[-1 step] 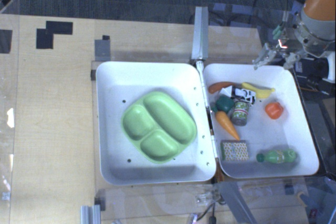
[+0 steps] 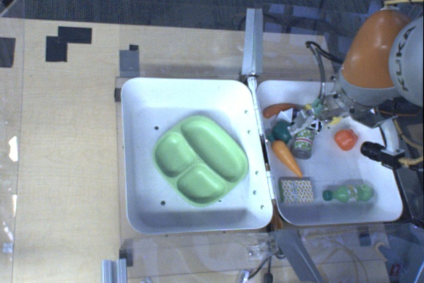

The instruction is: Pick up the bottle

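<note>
— Starting at the left, what did you have in the left bin point(image 2: 136, 142)?

— You had a green plate point(image 2: 201, 159) with three sections, lying near the middle of that bin.

— And past the divider?

— In the right bin point(image 2: 391, 209) you had a carrot point(image 2: 286, 157) lying slantwise by the left wall, with a dark green piece point(image 2: 281, 132) just above it and an orange-brown piece point(image 2: 278, 110) above that. Below the carrot a patterned sponge point(image 2: 297, 190) lay near the front wall.

— Where was the gripper point(image 2: 308, 124)?

— It was down beside a small can point(image 2: 304, 142), right of the carrot. Whether its fingers were apart or together, you could not tell; wires and fittings crowded that spot.

— And the bottle point(image 2: 348, 193)?

— It lay on its side, green, near the front wall, right of the sponge and well apart from the gripper. A red piece point(image 2: 344, 139) lay above it, and the arm point(image 2: 381, 50) came in over the bin's right rear corner.
</note>
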You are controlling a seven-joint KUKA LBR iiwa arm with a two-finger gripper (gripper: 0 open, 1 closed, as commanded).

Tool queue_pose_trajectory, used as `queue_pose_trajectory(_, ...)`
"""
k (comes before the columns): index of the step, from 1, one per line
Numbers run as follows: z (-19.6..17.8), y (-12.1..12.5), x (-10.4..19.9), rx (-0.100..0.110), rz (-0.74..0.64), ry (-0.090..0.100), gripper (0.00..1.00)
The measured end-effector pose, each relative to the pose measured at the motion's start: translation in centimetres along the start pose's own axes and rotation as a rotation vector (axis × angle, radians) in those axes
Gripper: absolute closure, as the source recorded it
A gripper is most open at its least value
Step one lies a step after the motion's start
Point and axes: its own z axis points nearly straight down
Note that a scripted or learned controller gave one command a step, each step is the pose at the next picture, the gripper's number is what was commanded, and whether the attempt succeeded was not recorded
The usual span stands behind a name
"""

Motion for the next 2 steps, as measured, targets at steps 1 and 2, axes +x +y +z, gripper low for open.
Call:
queue_pose_trajectory(1, 6.0, -8.0, -2.6, -0.005, -0.084, -0.004, 0.00)
queue_pose_trajectory(2, 5.5, -13.7, -6.1, -0.001, -0.119, -0.002, 0.00)
